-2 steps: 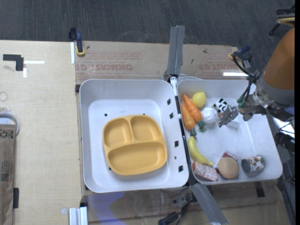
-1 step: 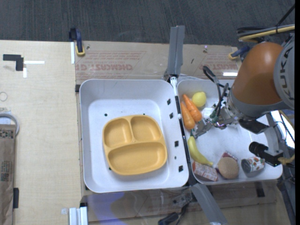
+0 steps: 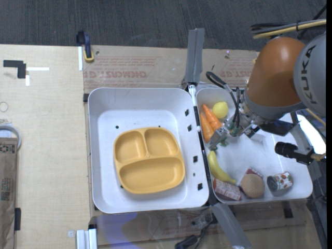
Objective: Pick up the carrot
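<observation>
An orange carrot [image 3: 209,119] lies along the left wall of the right bin [image 3: 303,191], pointing towards the far end, with a second orange piece beside it. A yellow lemon [image 3: 220,109] rests just to its right. My gripper [image 3: 220,139] hangs low over the bin just below and to the right of the carrot's near end, its grey fingers [image 3: 217,137] close to the orange piece. Nothing shows between the fingers. The arm's orange wrist band [image 3: 275,69] covers the bin's far right part.
In the right bin's near end lie a banana [image 3: 218,168], a round brown bun [image 3: 252,185], a wrapped snack [image 3: 226,190] and a small patterned cup [image 3: 280,182]. The left bin [image 3: 98,139] holds a yellow divided plate [image 3: 150,160]. Bare bench lies to the left.
</observation>
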`<state>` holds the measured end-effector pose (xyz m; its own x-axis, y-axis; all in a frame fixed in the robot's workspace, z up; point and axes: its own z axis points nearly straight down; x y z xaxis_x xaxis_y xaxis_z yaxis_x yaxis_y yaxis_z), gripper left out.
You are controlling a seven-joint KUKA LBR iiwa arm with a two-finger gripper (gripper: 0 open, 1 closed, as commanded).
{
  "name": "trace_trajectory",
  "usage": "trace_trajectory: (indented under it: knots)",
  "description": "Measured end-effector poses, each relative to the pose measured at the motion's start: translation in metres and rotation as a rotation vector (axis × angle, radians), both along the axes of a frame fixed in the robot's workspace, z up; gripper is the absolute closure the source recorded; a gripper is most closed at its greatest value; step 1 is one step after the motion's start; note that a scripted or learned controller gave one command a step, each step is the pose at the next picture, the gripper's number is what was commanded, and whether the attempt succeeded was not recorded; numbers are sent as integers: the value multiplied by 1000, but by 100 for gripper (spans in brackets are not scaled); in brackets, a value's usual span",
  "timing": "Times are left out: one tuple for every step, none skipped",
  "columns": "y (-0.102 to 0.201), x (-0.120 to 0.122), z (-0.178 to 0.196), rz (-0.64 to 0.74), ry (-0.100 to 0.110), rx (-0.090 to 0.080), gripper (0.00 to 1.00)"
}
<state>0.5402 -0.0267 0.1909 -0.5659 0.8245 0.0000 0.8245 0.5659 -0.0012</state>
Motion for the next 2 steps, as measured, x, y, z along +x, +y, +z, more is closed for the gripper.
trace_trajectory:
  knots:
    - [-24,59,0,165,-1,0,0]
    - [-80,41,-98,339,-1,1,0]
